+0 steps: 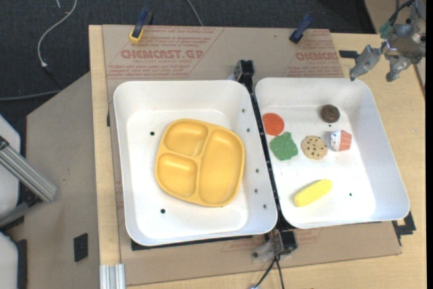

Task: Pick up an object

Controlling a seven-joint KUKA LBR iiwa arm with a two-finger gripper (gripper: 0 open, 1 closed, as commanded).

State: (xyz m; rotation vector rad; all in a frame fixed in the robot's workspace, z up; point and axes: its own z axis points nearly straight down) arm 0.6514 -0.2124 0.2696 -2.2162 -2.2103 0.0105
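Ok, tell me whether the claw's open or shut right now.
Open. The claw hangs beyond the right bin's far corner, its two fingers splayed apart with nothing between them.

Bright even overhead light, soft faint shadows, mild glare on white bins (128,112), slightly soft focus

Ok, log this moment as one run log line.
gripper open, above right bin's far corner | holding nothing | toy food in right bin | yellow plate in left bin

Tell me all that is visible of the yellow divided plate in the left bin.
The yellow divided plate looks like smooth plastic, with rounded corners and three compartments: two smaller on its left, one long on its right. Nothing lies in them. It lies flat and upright, slightly turned, on the floor of the left white bin, touching nothing else.
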